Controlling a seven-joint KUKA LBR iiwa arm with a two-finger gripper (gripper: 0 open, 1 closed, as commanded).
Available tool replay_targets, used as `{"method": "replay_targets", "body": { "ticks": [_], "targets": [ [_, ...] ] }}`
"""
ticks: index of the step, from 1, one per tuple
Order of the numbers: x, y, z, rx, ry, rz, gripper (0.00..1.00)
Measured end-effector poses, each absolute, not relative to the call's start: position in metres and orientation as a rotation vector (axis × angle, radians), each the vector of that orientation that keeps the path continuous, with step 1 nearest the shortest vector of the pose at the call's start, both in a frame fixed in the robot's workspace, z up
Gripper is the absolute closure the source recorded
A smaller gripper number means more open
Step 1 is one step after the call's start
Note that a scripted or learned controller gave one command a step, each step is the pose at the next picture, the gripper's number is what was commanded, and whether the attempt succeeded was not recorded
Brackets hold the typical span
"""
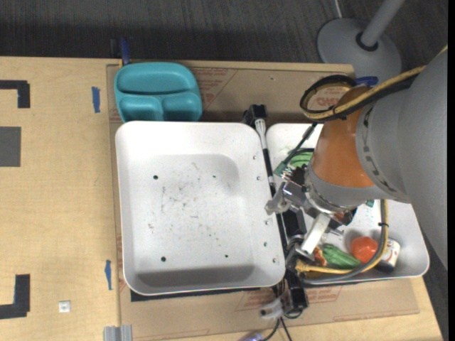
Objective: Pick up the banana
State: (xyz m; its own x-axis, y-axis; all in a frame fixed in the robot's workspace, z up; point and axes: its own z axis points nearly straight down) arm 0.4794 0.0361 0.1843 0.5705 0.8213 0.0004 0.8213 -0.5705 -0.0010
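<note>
My gripper [311,245] is low in the near left part of the right bin [416,261], with the arm's grey and orange bulk covering most of that bin. Just under it lies a green item [341,258], and a red-orange round item [364,248] sits to its right. A thin yellow strip [328,268] runs along the near wall below the gripper. I cannot tell whether that strip is the banana or the robot's cable. The arm hides whatever lies beneath it.
The left bin [192,197] is a wide white tray with only scuff marks. A teal divided tray [158,91] stands behind it. A black-and-white tool [259,123] lies along the gap between the bins. Something green [295,159] peeks out behind the wrist.
</note>
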Motion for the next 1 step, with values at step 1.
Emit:
{"method": "replay_targets", "body": {
  "ticks": [1],
  "targets": [
    [0.4788, 0.0827, 0.1843, -2.285, -2.151, 0.004, 0.0]
  ]
}}
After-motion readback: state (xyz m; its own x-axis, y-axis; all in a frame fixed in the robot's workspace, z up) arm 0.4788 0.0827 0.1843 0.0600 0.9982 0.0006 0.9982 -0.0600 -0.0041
